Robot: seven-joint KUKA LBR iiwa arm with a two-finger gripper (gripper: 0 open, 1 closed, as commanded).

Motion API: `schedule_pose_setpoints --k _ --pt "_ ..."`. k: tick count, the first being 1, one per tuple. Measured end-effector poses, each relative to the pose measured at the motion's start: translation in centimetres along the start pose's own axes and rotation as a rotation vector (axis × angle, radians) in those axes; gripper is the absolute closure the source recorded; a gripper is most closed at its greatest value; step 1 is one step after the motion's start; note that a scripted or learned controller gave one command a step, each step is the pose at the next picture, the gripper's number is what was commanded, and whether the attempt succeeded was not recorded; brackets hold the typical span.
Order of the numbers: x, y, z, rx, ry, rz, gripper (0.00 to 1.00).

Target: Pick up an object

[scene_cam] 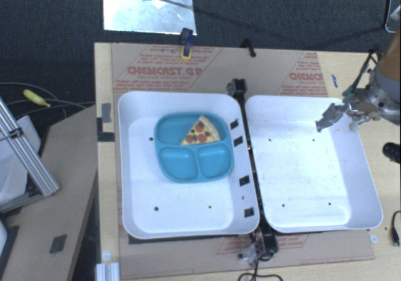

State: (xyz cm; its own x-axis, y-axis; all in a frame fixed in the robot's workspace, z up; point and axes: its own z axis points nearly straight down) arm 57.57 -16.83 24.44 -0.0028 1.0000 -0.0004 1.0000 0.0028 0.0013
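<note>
Pincer (338,118) sits over the right bin's (313,211) far-right corner, fingers spread apart, gripping nothing. Pizza slice (202,131) lies in the far compartment of the blue tray (191,164), in the left bin (182,214), well apart from the pincer.

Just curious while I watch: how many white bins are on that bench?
2. The left bin holds a blue divided plate with a pizza slice on it. The right bin sits beside it, with the gripper above its far right part.
</note>
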Motion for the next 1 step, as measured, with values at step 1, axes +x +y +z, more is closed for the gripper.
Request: schedule_pose_setpoints --k 1 --pt "-2.35 -3.75 6.9 0.007 0.001 0.005 0.0"
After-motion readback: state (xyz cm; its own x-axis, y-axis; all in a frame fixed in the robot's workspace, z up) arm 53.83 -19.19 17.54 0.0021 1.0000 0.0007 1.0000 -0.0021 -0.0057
